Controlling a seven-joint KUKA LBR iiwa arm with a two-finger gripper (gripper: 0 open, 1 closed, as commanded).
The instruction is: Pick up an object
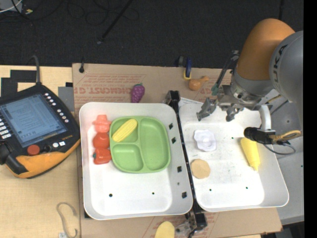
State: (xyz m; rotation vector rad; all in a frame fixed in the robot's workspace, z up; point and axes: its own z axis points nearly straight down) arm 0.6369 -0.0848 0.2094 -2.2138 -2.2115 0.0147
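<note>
The grey arm's two-finger tool [218, 109] hangs over the far edge of the right white bin [270, 195], its fingers spread apart with nothing between them. In that bin lie a crumpled white plastic cup [204, 140] near the middle, a round tan cookie [200, 169] just nearer, and a yellow banana-shaped toy [250, 152] by the right edge. The left white bin [129, 202] holds a green divided plate [140, 144] carrying a yellow corn cob [124, 129], with a red-orange toy figure [101, 140] just beside the plate's left edge.

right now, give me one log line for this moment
gripper open, holding nothing | over right bin far edge | white object just below | not picked yet
</note>
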